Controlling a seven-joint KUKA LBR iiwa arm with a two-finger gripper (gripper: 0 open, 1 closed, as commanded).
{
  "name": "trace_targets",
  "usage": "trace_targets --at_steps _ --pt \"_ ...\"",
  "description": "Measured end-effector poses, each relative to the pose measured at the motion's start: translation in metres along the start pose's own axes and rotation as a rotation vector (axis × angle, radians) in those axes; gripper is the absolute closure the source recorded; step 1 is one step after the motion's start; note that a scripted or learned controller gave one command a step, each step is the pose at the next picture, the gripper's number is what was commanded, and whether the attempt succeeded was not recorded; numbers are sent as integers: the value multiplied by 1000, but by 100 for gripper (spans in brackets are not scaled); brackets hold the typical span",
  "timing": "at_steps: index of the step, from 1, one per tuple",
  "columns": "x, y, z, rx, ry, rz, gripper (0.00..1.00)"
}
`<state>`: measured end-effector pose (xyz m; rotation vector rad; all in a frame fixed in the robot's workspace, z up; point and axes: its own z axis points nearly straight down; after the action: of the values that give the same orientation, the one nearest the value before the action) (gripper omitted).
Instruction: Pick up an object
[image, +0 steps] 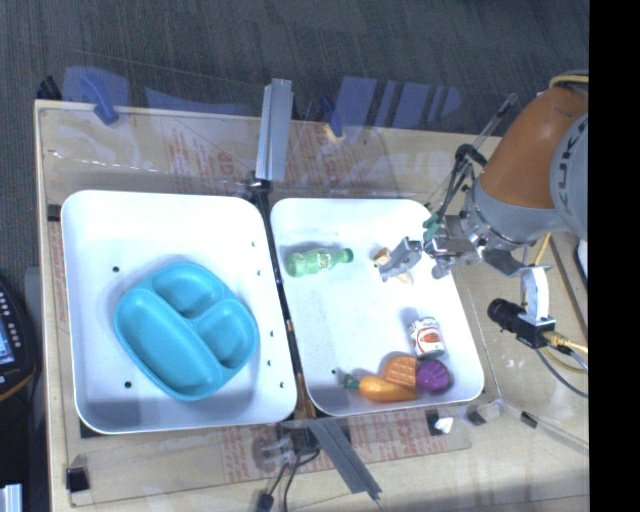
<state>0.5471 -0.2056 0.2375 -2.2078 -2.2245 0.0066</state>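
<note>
**Operator:** Camera view, largest items first. I have the left bin (90, 300) carrying a blue divided tray (187, 327). I have the right bin (330, 340) holding every candidate object: a green bottle (317, 261) near its far left, a small red-labelled can (427, 337) toward the right wall, and a cluster at the near edge made up of a carrot (384, 389), a waffle-like piece (401, 370) and a purple piece (433, 375), all touching or just beside one another.

**Supervisor:** Task progress?

**Operator:** I judge nothing is picked yet. All those objects rest on the bin floor. Selection, descent, closure and lift remain.

**Supervisor:** Arm pose and end effector?

**Operator:** I see the arm (530, 160) entering from the right, wrist low over the far right corner of the right bin. The gripper (400, 257) sits by a small tan item (392, 262). That area is blurred, so I cannot tell how far apart the jaws stand, nor whether the item is gripped; it may only lie beneath them.
</note>
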Motion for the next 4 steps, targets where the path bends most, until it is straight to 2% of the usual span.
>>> trace_targets --at_steps 1,2,3,4 --pt "41 54 79 3 0 -2 0" --pt "78 90 134 -6 -1 1 0" --pt "28 20 44 -7 -2 3 0" --pt "93 48 137 -7 -6 5 0"
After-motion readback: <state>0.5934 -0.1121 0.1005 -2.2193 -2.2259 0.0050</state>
